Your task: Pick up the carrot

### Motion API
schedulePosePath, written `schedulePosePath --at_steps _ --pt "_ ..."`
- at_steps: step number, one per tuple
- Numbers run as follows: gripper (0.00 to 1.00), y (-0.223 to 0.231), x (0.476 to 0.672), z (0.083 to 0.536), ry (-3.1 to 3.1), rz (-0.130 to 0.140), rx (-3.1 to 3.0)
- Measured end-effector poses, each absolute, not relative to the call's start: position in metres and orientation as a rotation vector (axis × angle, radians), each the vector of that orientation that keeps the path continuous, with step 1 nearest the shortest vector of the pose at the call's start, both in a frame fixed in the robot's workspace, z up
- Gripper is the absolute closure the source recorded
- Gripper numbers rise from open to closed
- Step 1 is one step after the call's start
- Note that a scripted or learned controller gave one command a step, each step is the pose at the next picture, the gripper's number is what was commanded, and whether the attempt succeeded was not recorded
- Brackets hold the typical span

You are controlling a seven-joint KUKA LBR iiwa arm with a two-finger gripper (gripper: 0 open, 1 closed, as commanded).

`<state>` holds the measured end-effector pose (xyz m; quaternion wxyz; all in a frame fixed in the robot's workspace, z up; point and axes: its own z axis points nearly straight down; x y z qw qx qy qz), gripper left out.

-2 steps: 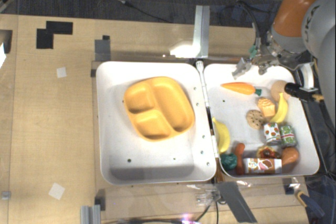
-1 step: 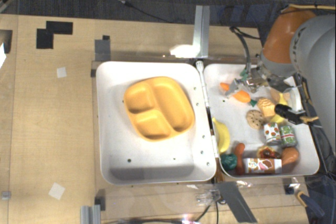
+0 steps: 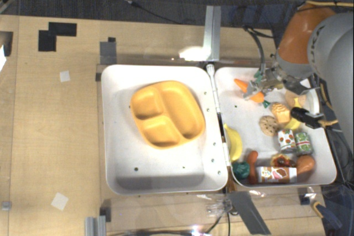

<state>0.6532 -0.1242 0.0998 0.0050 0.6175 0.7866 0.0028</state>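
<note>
**Pincer low at the carrot**

The small orange plastic carrot (image 3: 247,90) lies in the far left part of the right white shallow bin (image 3: 331,174), close to the bin's back wall. The metal pincer (image 3: 264,83) sits just to the carrot's right, touching or nearly so, probably lowered there for a grasp. Whether it is released or clenched, I cannot tell. Further from the carrot, toward the bin's front, lie a round brown cookie (image 3: 269,125) and a yellow banana (image 3: 234,142).

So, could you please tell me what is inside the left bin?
The left bin holds a yellow divided tray with nothing visible in its three compartments. Whatever lies under the tray is covered. The carrot sits in the right bin.
</note>
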Motion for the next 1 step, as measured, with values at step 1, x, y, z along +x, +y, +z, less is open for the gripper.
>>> schedulePosePath --at_steps 1 --pt "1.0 -0.1005 0.6685 0.159 2.324 -0.001 2.117"
